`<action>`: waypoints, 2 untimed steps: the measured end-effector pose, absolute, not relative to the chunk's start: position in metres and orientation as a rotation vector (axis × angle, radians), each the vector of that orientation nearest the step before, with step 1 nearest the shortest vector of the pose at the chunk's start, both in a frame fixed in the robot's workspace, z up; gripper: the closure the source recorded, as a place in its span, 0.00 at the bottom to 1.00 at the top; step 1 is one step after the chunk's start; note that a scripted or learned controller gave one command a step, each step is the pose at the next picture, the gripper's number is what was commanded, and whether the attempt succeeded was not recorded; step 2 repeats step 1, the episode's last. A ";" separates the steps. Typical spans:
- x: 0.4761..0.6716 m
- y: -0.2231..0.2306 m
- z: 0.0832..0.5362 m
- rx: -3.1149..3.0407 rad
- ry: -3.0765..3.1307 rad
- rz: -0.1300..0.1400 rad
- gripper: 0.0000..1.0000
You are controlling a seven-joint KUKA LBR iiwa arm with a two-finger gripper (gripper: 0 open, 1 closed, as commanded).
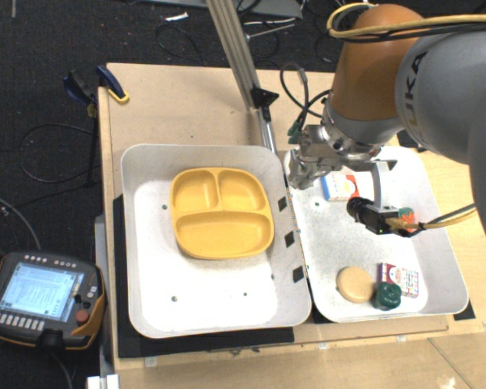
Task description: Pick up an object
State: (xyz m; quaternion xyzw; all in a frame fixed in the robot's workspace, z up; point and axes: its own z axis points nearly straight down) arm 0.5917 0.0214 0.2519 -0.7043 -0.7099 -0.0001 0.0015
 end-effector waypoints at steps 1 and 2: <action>0.576 0.081 0.250 -2.209 -2.229 0.001 1.00; 0.576 0.081 0.250 -2.209 -2.229 0.001 1.00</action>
